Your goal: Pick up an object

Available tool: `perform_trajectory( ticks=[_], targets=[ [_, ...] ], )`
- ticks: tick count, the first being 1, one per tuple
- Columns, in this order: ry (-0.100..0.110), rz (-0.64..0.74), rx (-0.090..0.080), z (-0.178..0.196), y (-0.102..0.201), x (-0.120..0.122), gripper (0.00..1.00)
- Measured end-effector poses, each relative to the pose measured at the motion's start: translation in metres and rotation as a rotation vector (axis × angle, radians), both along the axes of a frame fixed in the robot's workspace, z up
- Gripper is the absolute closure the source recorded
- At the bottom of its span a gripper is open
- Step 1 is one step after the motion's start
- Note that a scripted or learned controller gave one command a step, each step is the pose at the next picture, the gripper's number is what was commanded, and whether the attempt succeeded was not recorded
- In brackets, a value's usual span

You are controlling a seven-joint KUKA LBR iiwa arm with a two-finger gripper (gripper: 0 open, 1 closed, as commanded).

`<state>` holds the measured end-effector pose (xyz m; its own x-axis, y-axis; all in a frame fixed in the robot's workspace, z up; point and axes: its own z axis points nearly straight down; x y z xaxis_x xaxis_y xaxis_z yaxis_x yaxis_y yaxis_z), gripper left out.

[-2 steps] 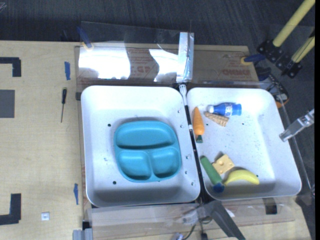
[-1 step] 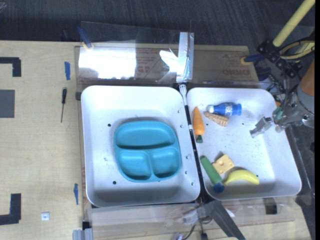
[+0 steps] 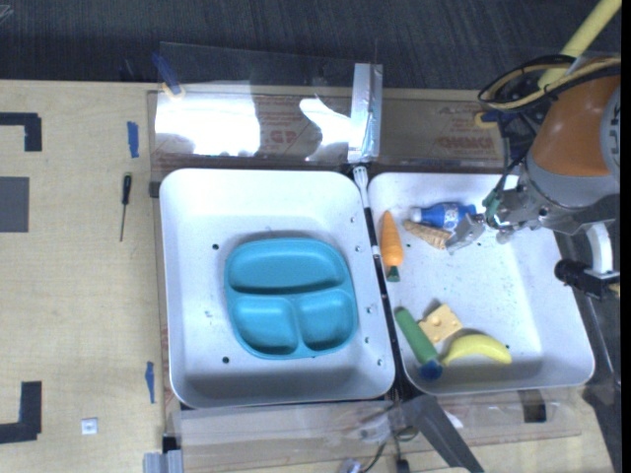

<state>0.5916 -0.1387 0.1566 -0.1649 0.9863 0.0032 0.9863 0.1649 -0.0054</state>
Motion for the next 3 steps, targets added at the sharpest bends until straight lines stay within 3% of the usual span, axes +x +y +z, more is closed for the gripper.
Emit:
perform_trajectory(
  ticks=[1,2,3],
  targets=[
    [0.004,0.060,0.000,-0.061,0.038,0.042,0.00],
    [0.030,-0.165,0.006,-0.072,0.027,0.070,0.00],
    [-0.004,-0.098,-0.003,-0.071,0.025,0.054,0.00]
  ],
)
